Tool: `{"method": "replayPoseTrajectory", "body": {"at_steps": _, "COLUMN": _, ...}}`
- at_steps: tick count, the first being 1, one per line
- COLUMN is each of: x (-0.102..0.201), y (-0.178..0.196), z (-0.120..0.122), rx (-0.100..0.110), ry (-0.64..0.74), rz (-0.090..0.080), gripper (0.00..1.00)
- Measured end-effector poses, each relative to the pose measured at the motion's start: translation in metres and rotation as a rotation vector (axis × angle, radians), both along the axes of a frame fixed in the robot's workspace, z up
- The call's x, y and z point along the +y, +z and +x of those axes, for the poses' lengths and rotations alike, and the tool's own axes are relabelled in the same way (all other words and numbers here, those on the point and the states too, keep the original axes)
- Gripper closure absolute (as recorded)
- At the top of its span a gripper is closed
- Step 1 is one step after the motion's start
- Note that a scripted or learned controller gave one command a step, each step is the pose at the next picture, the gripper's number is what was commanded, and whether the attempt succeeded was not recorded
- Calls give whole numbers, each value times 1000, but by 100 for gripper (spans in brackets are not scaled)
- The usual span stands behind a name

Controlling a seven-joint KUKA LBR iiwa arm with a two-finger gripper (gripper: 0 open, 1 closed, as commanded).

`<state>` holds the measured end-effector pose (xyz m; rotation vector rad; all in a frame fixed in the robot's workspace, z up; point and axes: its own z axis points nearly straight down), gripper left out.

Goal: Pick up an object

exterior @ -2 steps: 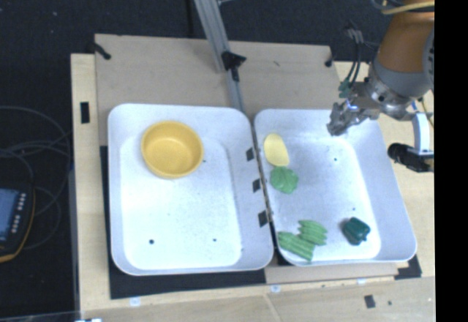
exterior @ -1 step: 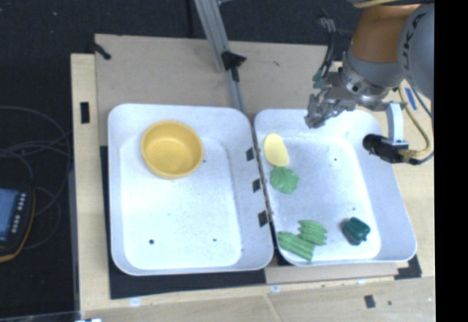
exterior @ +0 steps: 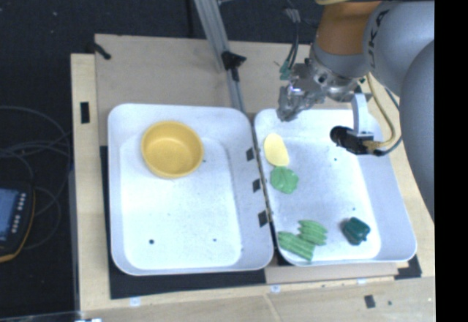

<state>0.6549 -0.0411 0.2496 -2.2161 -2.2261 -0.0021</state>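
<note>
I have the end effector (exterior: 289, 107) over the upper left corner of the right bin (exterior: 380, 196), hanging from the grey arm with its orange band that comes in from the upper right of the frame. It is small and dark against the bin rim, so I cannot tell whether it is released or clenched; nothing shows in its grip.

The candidates all lie in the right bin. Closest is the pale yellow piece (exterior: 276, 150), just below the end effector along the bin's left wall. Right under that sits a light green piece (exterior: 284, 181), near it but apart. Toward the lower middle of the frame are the green ridged pieces (exterior: 304, 238), bunched together, and the dark green block (exterior: 356, 230) a little to their right. The yellow bowl (exterior: 172, 148) sits alone in the upper part of the left bin (exterior: 183, 236).

I judge this to be the approach step: nothing lifted yet. My next move would be to shift down-frame over the pale yellow piece and descend, watching the nearby bin wall, which leaves little room on that side
</note>
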Motion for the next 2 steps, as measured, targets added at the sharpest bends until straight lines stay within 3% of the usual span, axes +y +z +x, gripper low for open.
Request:
{"method": "replayPoseTrajectory", "body": {"at_steps": 1, "x": 55, "y": -12, "z": 8, "rx": 1, "ry": -1, "rz": -1, "gripper": 100}}
{"method": "replayPoseTrajectory", "body": {"at_steps": 2, "x": 106, "y": -1, "z": 11, "rx": -1, "ry": -1, "rz": 0, "gripper": 100}}
